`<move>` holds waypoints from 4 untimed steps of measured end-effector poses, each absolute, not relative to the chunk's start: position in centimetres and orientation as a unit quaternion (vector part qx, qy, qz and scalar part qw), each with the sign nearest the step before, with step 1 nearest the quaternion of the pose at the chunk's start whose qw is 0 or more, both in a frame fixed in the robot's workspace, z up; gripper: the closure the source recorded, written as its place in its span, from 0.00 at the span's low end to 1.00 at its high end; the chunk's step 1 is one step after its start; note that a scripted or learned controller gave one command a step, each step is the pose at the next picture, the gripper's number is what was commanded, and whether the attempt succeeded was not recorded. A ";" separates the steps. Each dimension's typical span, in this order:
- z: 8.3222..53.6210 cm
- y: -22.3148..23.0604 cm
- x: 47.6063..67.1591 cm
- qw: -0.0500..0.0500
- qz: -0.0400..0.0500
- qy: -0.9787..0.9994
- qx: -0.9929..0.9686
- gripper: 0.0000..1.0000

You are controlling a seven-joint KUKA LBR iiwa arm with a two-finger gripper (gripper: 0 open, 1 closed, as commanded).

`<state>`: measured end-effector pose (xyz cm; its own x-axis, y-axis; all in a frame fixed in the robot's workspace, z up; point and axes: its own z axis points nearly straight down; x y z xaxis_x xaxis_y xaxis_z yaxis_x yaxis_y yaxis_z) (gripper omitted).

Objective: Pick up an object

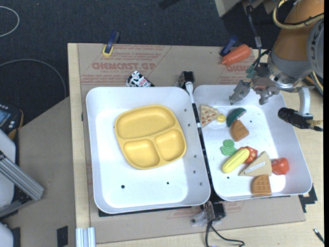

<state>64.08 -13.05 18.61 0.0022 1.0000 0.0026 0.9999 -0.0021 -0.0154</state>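
Two white bins [97,138] sit on a cardboard-covered bench [154,60] over dark carpet [61,14]; gripper [253,92] open, empty.

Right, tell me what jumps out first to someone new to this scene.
The big yellow divided plate lying in the left bin grabs the eye first. Next comes the cluster of toy food scattered in the right bin. Above that bin's far end, the gripper hangs open with nothing between its fingers.
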 end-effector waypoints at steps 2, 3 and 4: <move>13.2 -12.6 64.8 0.003 0.002 -0.708 -0.706 0.00; 8.3 -12.6 64.8 0.000 0.000 -0.708 -0.707 0.00; 9.9 -12.6 65.1 -0.004 -0.003 -0.708 -0.706 1.00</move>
<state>65.14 -12.56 9.93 -0.0026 1.0000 -0.0011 0.9999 0.0026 0.0097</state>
